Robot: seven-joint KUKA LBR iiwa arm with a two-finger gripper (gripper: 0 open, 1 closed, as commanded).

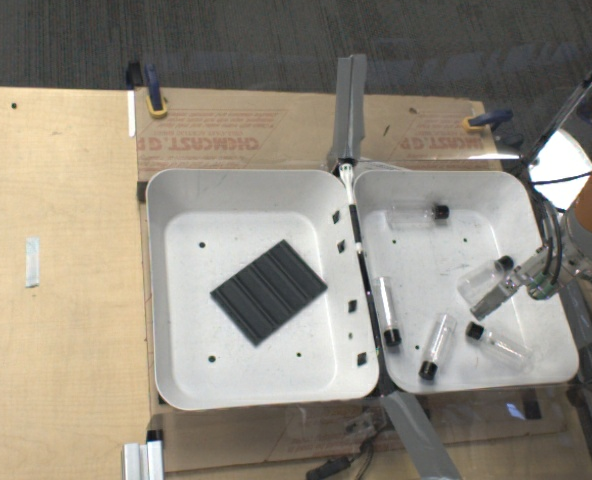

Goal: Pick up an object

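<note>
Camera view: the gripper reaches in from the right over the right bin, low above its floor, and whether it is released or clenched cannot be told. A clear tube with a black cap lies right at its tip; no grasp on it can be confirmed. Just below sits another capped tube, and to the left of that two more, one tilted and one along the bin's left wall. A fifth tube lies near the far wall. The left bin holds a dark ribbed slab, lying at an angle on its floor. Both bins rest on the desk.
</note>
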